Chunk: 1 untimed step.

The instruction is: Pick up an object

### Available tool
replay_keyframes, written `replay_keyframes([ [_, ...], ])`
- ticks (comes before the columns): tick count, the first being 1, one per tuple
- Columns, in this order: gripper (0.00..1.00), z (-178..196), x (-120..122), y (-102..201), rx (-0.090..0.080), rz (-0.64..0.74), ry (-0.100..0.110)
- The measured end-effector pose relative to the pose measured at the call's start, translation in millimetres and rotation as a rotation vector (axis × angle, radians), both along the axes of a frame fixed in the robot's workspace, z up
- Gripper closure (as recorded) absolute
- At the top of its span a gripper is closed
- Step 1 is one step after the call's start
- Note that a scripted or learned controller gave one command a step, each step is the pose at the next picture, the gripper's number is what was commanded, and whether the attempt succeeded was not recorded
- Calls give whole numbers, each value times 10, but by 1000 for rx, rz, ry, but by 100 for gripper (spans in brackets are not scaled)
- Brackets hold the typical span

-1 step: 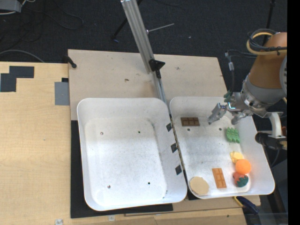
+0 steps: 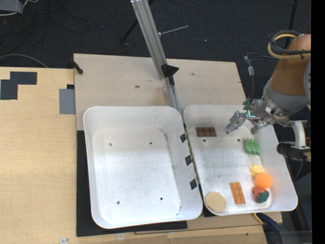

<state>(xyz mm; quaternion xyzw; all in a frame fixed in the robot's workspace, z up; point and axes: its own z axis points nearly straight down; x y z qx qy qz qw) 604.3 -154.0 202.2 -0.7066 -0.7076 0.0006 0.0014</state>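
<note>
My gripper (image 2: 245, 125) hangs over the back of the right bin (image 2: 229, 154), its two fingers spread open with nothing between them. A brown chocolate bar (image 2: 205, 132) lies to its left on the bin floor. A green ridged toy (image 2: 252, 146) sits just below and right of the fingertips. Further forward lie a yellow piece (image 2: 256, 170), an orange ball (image 2: 263, 180), a red and green item (image 2: 261, 194), an orange wafer (image 2: 236, 192) and a round tan cookie (image 2: 217, 202).
The left bin (image 2: 134, 164) stands beside the right one, with black clips (image 2: 188, 160) along the shared rim. A slanted aluminium rail (image 2: 153, 46) rises behind the bins. The grey arm with its orange band (image 2: 290, 80) enters from the right.
</note>
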Motion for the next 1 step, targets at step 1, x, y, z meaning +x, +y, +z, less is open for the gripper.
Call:
replay_keyframes([
  [1, 0, -598, -18, 93, 1, 1, 6],
])
